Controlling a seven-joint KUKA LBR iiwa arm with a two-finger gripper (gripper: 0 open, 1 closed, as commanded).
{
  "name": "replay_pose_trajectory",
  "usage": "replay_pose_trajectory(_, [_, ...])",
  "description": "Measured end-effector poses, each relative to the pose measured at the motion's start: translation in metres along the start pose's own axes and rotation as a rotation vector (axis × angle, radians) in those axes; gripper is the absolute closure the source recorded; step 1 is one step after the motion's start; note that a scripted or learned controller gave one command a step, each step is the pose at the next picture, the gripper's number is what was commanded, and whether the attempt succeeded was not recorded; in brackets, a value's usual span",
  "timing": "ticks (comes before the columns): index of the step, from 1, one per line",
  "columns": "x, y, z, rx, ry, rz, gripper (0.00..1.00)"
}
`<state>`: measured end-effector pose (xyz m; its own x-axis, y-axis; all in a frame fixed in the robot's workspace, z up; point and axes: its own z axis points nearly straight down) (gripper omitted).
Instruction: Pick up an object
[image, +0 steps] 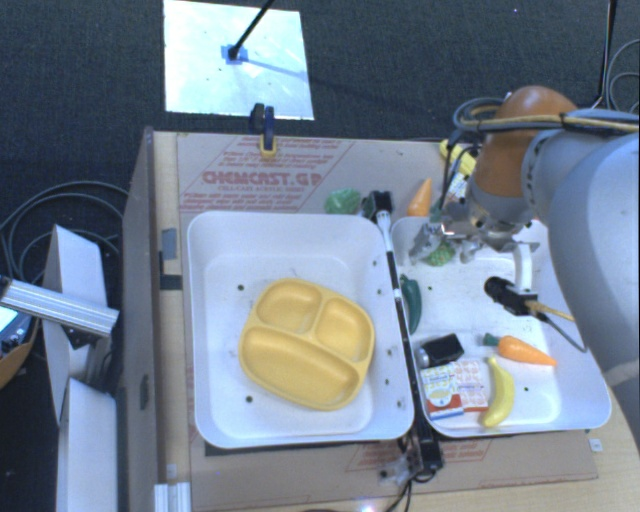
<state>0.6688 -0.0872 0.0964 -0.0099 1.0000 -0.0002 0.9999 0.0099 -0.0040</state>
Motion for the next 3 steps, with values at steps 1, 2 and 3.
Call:
replay_pose_trajectory(1, [0.003, 0.0, 0.012, -0.006, -0.001, 0.005, 0.0])
replay_pose_trajectory(2, [0.001, 0.001, -0.026, -0.01, 0.0, 0.006, 0.0])
replay_pose_trajectory(3, [0.004, 0.0, 0.013, -0.005, -0.001, 0.004, 0.0])
